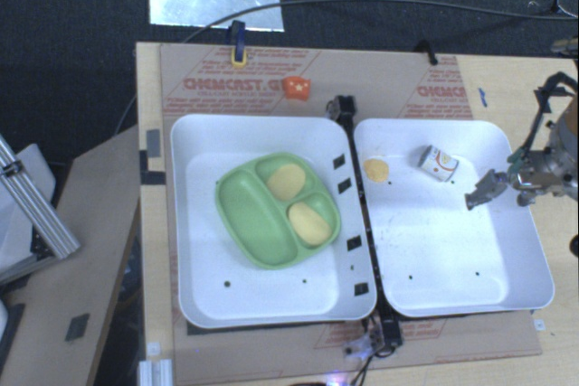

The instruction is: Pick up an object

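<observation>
— Where's the thing to pick?
— We see a small carton [439, 163] lying in the right bin [452, 285], near the back, a yellow disc [376, 168] to its left.
— And the hand [488, 188]?
— Over that bin's right edge, beside the carton, apart from it. We can't tell its spread.
— The left bin [262, 298]?
— A green tray [253, 230] with two yellow pieces.

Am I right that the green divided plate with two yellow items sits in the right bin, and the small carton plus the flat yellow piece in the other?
Not quite. The camera view shows the green divided plate with its two yellow items in the left bin. The small carton and the flat yellow piece lie in the right bin, near its far edge.
</observation>
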`<action>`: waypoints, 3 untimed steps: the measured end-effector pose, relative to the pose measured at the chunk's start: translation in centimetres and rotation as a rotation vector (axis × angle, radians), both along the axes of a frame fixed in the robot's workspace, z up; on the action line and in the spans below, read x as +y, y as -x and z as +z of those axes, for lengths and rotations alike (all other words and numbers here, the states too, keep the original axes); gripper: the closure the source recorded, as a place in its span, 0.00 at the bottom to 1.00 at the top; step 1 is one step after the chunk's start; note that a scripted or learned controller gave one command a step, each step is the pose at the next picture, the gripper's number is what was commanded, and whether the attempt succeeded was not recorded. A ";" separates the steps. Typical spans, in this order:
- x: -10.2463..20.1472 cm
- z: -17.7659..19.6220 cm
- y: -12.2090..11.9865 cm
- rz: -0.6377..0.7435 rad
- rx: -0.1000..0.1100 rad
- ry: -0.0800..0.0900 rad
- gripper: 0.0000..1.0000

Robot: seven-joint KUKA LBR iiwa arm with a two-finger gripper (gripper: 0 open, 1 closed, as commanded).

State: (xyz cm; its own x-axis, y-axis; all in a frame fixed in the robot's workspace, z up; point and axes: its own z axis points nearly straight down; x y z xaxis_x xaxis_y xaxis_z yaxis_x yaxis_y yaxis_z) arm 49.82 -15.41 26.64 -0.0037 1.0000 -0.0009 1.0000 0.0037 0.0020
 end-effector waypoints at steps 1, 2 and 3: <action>0.3 -6.1 -0.5 -0.002 0.005 -0.002 0.00; 0.3 -12.4 -0.4 -0.003 0.006 -0.002 0.00; 0.4 -17.7 -0.4 -0.003 0.005 -0.002 0.00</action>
State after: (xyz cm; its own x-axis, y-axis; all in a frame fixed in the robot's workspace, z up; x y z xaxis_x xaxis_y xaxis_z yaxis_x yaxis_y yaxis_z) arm 50.19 -15.01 8.97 -0.0006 1.0000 0.0015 1.0000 0.0006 -0.0030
